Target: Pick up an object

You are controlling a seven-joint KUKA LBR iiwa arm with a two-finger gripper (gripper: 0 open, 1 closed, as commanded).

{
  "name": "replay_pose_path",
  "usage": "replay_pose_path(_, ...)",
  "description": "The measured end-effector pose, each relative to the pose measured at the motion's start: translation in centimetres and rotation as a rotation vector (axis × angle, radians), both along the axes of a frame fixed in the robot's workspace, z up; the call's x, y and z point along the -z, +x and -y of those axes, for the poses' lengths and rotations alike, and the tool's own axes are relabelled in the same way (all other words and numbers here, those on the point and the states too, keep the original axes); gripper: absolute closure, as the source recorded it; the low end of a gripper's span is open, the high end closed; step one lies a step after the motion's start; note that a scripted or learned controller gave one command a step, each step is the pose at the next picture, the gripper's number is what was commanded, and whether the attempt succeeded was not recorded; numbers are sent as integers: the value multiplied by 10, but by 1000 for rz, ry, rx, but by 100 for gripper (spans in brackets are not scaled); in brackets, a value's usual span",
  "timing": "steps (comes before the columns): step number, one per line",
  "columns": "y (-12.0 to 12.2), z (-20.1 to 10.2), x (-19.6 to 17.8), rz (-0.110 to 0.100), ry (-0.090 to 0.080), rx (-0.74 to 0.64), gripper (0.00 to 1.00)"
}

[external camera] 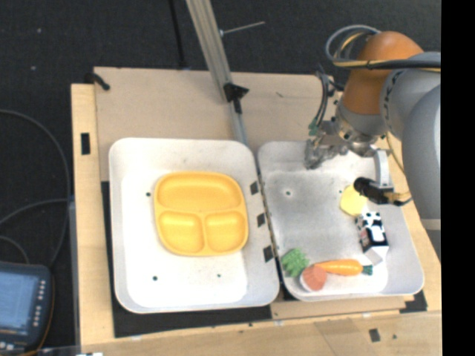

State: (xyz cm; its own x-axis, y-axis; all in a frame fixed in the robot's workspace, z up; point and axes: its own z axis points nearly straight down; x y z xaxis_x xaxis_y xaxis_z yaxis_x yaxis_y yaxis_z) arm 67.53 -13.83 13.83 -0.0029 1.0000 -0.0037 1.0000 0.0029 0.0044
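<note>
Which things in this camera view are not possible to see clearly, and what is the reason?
- Gripper: small and dark in the camera view, its state unreadable.
- Black and white object in the right bin: too small to identify.
- Yellow piece: partly covered by a black part of the arm.
- Arm: cut off by the right edge.

Carrot (340, 268), broccoli (295, 260) at right bin's near edge

Grey arm (415, 117) reaches from the right, gripper (319, 153) lowered.
</note>
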Motion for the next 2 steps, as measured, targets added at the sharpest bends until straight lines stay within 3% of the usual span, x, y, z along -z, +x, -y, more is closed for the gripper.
replay_pose_path(2,-1,1,-118,3,2,0,100)
